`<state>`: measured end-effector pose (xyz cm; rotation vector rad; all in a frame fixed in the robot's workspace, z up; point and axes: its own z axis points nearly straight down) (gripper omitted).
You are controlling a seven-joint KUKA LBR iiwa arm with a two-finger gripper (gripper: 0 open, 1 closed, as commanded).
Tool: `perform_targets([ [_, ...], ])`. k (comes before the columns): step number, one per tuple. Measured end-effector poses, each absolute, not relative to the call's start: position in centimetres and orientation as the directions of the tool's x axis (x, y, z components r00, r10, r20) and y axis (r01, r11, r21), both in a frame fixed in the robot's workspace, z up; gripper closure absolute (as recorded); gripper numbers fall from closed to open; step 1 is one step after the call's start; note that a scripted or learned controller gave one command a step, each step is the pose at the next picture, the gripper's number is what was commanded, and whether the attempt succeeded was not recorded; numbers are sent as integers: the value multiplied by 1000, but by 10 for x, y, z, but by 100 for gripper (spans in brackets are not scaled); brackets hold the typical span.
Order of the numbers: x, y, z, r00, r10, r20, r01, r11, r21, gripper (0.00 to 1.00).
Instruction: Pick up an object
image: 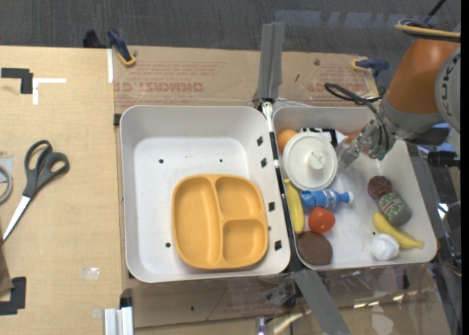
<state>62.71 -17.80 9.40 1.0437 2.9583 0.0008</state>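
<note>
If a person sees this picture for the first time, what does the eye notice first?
Probably the yellow divided tray, alone in the left bin. Next, the right bin, crowded with small things around a white round lid, and the gripper hanging over that bin's far side.

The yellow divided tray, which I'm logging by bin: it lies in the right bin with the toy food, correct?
Not quite. The camera view shows the yellow divided tray alone in the left bin; the toy food fills the right bin.
</note>
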Motion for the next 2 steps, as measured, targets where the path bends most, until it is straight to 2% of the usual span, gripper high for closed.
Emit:
perform_targets([
  [1,653,-155,254,-607,794,-4,794,607,1,100],
  [2,646,-222,121,-769,639,-4,639,769,1,100],
])
